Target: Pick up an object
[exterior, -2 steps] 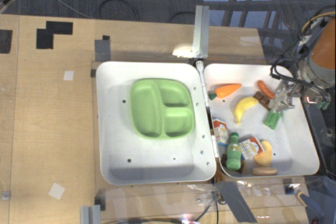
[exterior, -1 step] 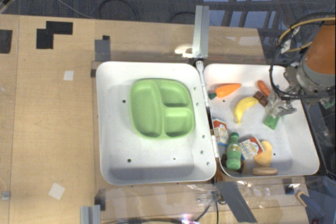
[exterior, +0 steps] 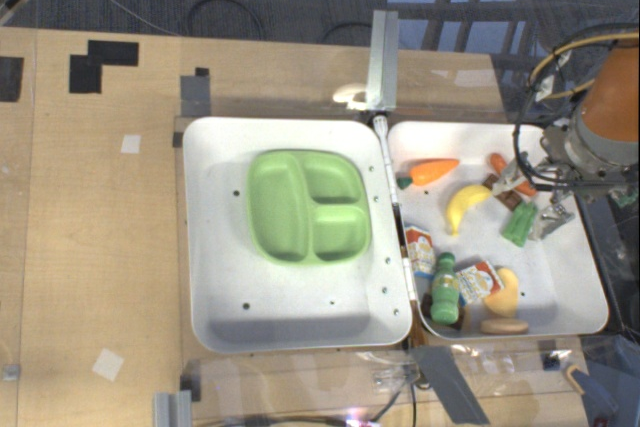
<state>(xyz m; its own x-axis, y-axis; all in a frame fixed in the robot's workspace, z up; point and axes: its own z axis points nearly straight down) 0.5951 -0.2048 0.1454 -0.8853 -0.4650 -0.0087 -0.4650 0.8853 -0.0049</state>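
Observation:
My gripper (exterior: 532,199) hangs low over the right side of the right bin (exterior: 580,310), below the grey wrist with the orange band. A small green block (exterior: 518,227) lies right under and just in front of it; I cannot tell whether they touch. A small brown and orange piece (exterior: 499,171) sits at the gripper's left. A yellow banana (exterior: 464,206) and an orange carrot (exterior: 433,171) lie further left in the same bin.
The right bin's near part holds a green bottle (exterior: 445,288), two snack packets (exterior: 419,249) (exterior: 478,279), a yellow fruit (exterior: 508,287) and a brown bun (exterior: 503,325). A green divided plate (exterior: 306,205) lies in the left bin (exterior: 220,315).

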